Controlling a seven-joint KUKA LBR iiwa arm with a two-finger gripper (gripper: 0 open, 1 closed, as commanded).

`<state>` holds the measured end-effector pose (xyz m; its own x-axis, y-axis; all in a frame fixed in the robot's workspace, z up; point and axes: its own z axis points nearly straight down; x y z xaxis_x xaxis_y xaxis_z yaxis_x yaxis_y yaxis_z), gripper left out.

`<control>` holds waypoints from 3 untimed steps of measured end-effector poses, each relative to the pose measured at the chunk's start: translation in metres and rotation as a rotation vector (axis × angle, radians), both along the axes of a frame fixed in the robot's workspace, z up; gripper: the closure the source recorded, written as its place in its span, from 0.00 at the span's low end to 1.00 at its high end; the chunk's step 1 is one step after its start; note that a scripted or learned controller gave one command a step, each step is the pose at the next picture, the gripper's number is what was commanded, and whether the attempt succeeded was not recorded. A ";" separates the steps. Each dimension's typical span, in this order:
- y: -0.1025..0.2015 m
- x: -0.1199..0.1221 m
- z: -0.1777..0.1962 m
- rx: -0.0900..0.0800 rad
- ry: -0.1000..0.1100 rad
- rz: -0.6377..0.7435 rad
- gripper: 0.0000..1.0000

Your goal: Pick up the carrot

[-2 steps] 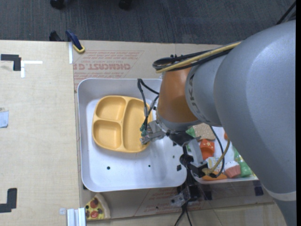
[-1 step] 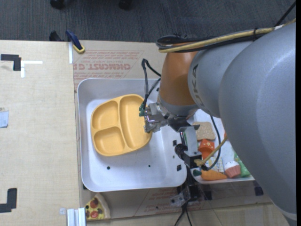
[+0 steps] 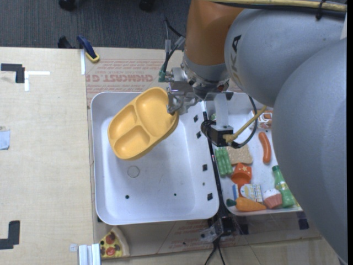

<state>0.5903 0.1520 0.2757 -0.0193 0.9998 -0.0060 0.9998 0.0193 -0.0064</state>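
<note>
1. The gripper [image 3: 175, 105] pinches the right rim of a yellow divided plate [image 3: 140, 125], which tilts above the left bin [image 3: 110, 203].
2. The carrot [image 3: 250, 205] lies untouched in the right bin [image 3: 242, 105], at its near edge, beside a milk carton [image 3: 253, 191].

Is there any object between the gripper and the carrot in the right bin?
Yes. The gripper sits at the yellow tray in the left bin; the green toy, bread slice and red piece lie before the carrot.
</note>
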 end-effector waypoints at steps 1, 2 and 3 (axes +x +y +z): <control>0.062 -0.033 -0.025 -0.008 0.003 -0.082 1.00; 0.049 0.022 -0.032 -0.007 0.005 -0.124 1.00; 0.070 -0.012 0.034 -0.007 0.001 0.194 1.00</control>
